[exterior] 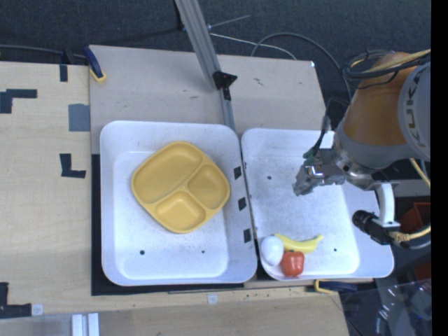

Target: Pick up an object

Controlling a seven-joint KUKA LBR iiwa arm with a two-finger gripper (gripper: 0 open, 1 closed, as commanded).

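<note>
hovering over the right bin (pixel 329 208), the gripper (pixel 306 182) sits far from the banana (pixel 302 243); its grip state i cannot tell.

Arm (pixel 392 110) cropped at the right edge

bench (pixel 42 187) | on it: left bin (pixel 112 187), right bin (pixel 273 145), side by side

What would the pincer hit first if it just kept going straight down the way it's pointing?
Most likely the bare white floor of the right bin. The pincer hangs above it, with the banana, white ball and red piece nearer the front edge, though depth is uncertain.
</note>
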